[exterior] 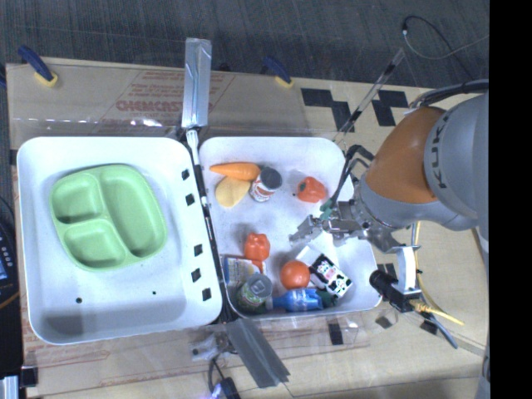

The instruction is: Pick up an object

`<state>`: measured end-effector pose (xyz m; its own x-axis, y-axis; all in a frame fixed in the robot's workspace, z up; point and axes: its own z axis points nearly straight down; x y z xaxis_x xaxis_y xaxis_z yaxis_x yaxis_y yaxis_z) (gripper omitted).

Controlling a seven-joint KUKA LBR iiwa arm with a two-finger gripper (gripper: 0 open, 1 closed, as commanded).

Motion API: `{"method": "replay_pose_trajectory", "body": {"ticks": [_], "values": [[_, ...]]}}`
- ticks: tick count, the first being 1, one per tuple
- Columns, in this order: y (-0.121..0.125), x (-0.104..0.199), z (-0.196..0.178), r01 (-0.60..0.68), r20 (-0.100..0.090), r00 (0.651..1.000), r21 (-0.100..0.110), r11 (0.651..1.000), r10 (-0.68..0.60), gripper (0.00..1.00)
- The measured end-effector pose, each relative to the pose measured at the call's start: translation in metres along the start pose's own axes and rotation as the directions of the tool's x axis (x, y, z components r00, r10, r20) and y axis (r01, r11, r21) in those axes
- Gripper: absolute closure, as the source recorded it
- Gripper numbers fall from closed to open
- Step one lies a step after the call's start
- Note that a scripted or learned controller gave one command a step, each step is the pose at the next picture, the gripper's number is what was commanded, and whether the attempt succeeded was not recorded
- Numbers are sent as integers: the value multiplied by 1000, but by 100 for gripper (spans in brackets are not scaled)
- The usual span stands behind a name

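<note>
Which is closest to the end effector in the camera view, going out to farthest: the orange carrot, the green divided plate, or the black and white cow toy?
From the end effector:
1. Black and white cow toy, just below it, right bin.
2. Orange carrot, up and left, same bin's top.
3. Green divided plate, far left, in the other bin.

Robotics lab: clamped cardboard bench [100, 98], loose cables [432, 36], toy food [235, 171].

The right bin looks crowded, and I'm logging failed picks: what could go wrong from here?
1. The gripper hangs above bare floor in the right bin, between the items, so closing there may catch nothing.
2. The tomato, black-and-white carton and blue bottle sit packed together; a descent there could nudge neighbours or grab two.
3. The red pepper looks rounded and might slip.
</note>
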<state>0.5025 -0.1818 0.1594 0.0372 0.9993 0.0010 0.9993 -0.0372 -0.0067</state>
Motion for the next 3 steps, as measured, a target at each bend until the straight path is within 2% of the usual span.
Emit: {"method": "replay_pose_trajectory", "body": {"ticks": [1, 2, 3], "values": [[0, 0, -10, 4, -1, 1000, 1, 1000, -4, 100], [0, 0, -10, 5, 0, 1000, 1, 1000, -5, 0], [-6, -25, 67, -63, 0, 998, -5, 998, 63, 0]]}}
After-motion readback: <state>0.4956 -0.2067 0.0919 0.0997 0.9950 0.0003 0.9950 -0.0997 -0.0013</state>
